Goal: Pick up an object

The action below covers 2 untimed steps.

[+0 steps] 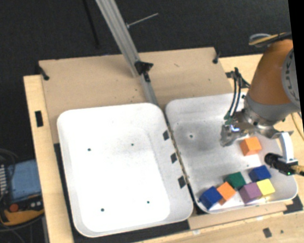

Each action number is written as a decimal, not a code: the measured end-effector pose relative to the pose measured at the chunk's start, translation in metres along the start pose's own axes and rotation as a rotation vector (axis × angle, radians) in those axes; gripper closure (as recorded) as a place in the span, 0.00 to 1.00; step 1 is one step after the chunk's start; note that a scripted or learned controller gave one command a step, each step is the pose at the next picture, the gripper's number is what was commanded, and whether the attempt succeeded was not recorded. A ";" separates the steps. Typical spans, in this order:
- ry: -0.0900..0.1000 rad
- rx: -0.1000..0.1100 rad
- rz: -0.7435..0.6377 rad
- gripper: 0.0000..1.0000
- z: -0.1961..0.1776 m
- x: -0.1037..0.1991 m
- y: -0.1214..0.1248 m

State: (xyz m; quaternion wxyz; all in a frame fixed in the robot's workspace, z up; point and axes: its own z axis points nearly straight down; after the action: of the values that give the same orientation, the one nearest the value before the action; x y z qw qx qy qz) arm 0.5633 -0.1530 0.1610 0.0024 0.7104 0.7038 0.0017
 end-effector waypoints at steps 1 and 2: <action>-0.001 -0.003 -0.013 1.00 -0.061 0.001 0.010; -0.001 -0.002 -0.014 1.00 -0.115 0.000 0.012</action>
State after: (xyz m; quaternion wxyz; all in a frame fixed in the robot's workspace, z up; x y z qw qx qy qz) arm 0.5744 -0.1531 0.2764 0.0034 0.7055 0.7087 0.0022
